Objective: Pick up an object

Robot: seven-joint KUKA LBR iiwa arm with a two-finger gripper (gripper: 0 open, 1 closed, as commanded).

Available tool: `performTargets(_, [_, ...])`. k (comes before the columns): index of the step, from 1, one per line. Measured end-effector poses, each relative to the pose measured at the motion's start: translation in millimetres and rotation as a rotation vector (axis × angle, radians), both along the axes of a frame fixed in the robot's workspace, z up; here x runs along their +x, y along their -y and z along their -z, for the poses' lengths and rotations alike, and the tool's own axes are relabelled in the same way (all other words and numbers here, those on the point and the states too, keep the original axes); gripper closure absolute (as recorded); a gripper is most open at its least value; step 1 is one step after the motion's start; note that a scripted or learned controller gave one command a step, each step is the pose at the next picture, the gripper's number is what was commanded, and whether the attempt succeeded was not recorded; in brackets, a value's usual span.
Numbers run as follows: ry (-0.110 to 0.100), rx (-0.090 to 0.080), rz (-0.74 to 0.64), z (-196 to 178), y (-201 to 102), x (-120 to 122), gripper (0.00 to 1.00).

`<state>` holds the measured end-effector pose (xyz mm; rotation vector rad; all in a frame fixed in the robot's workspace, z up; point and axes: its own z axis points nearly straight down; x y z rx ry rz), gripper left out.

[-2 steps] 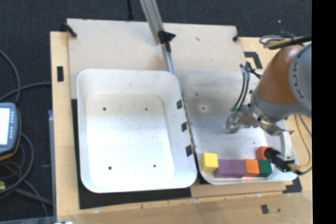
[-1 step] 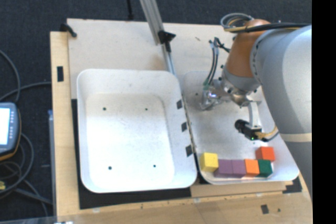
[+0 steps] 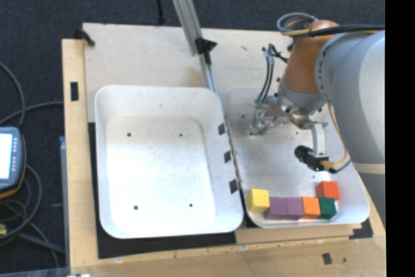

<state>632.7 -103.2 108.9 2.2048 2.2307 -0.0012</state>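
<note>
- Along the near edge of the right bin (image 3: 259,159), 6 blocks sit in a tight cluster.
- The yellow block (image 3: 260,198) is at the bin's near left corner, just beside the bin's left wall.
- A purple block (image 3: 279,206) touches the yellow block's right side, and a 2nd purple block (image 3: 296,206) touches that one, making a short row.
- An orange block (image 3: 312,205) continues the row to the right.
- A green block (image 3: 327,207) ends the row near the bin's near right corner.
- A red-orange block (image 3: 329,190) sits just behind the green block, touching it or nearly so.
- The left bin (image 3: 117,107) lies beside the right bin, their walls meeting along the middle of the bench (image 3: 130,48).
- The gripper (image 3: 259,124) hangs low over the far left part of the right bin, well apart from the blocks; nothing shows between its fingers, and I cannot tell whether they are spread or pressed together.
- The arm (image 3: 350,94) comes in from the right, its orange band (image 3: 301,68) above the wrist, covering the bin's far right corner.
- A metal pole (image 3: 185,3) slants from the bench's far edge.
- A handheld screen (image 3: 10,156) lies on the floor left of the bench.
</note>
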Motion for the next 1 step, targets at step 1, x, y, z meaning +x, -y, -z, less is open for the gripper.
performTargets(1, [0.001, -0.003, -0.008, -10.9, 1.1, 0.5, 1.00])
